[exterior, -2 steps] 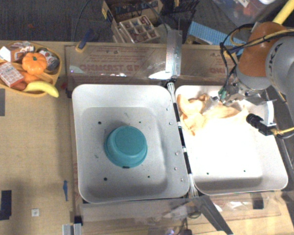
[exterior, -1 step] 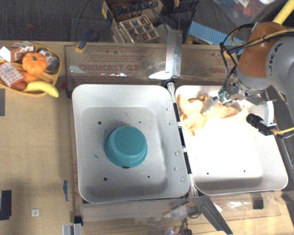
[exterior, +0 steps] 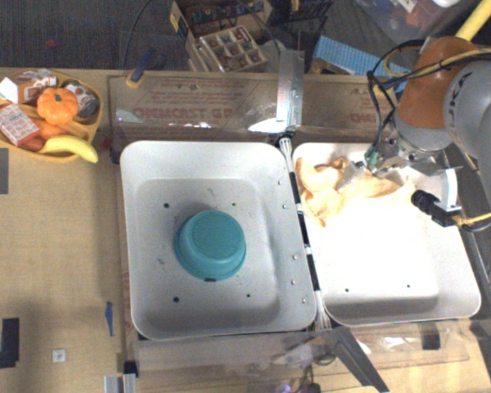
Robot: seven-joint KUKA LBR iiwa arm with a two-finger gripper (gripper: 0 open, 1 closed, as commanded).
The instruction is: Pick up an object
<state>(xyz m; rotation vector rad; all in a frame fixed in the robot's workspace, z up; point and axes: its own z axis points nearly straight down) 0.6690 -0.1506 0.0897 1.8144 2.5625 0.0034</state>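
Note:
A teal bowl (exterior: 212, 244) lies upside down in the middle of the left white bin (exterior: 147, 301). Pale tan, crumpled pieces (exterior: 321, 191) lie in the far left part of the right bin (exterior: 409, 293), with one more tan piece (exterior: 376, 188) stretching to the right. My gripper (exterior: 374, 163) hangs low over the far edge of the right bin, right at the upper end of that tan piece. Whether it touches or holds the piece is not visible.
A yellow dish (exterior: 42, 146) of toy food, with an orange pumpkin (exterior: 57, 105) and a banana (exterior: 70, 146), sits on the bench at the far left. A cardboard wall (exterior: 196, 109) runs behind the bins. Boxes and crates stand on the floor beyond.

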